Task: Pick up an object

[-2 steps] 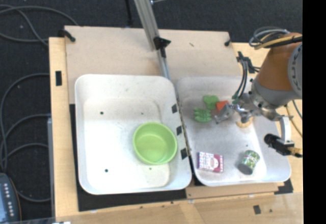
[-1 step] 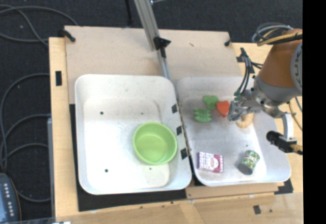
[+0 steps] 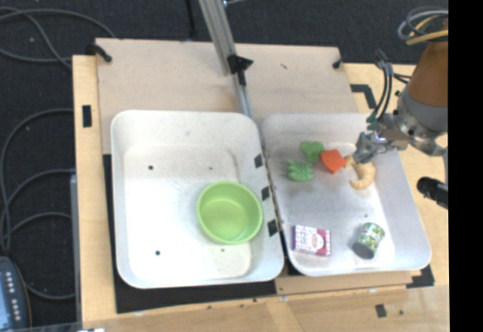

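Presently, the gripper [image 3: 367, 148] is positioned low over the right bin [image 3: 407, 232], just beside a tan object [image 3: 363, 176] and an orange object [image 3: 333, 161]. Whether anything is gripped cannot be determined. A green bowl [image 3: 229, 212] is seated in the left bin [image 3: 151, 164].

A robotics lab or test cell: a plywood bench [image 3: 173, 74] on dark carpet, two white bins [image 3: 151, 149] side by side, a metal pole [image 3: 215, 10] rising at top centre, loose cables [image 3: 30, 21] at the left, and a robot arm [image 3: 426, 89] at the right edge.
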Controlling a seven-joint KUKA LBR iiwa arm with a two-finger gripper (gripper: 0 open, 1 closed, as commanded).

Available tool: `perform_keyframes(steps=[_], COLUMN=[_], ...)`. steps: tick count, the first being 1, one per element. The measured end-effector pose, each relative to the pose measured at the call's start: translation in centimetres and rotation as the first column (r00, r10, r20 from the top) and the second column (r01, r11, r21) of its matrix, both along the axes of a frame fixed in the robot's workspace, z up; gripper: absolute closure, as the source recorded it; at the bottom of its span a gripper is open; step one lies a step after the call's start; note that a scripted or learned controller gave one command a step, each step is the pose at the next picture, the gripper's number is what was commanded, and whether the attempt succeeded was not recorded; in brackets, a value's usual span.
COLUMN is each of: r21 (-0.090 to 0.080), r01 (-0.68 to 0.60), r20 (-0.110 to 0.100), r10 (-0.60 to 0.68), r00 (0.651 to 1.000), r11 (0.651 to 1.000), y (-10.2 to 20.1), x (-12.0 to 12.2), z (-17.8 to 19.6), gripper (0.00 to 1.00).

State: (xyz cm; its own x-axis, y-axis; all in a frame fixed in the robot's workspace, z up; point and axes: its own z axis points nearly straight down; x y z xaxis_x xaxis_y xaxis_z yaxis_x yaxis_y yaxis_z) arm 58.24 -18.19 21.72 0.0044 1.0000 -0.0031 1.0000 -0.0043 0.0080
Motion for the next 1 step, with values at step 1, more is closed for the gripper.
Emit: perform_keyframes(steps=[1], r21=[0.002], r01=[-0.003], r20=[-0.005], r10=[0.003], r00=[1.0], r11=[1.0], y=[-0.13], x=[0.08], z=[1.54], gripper=[1.0])
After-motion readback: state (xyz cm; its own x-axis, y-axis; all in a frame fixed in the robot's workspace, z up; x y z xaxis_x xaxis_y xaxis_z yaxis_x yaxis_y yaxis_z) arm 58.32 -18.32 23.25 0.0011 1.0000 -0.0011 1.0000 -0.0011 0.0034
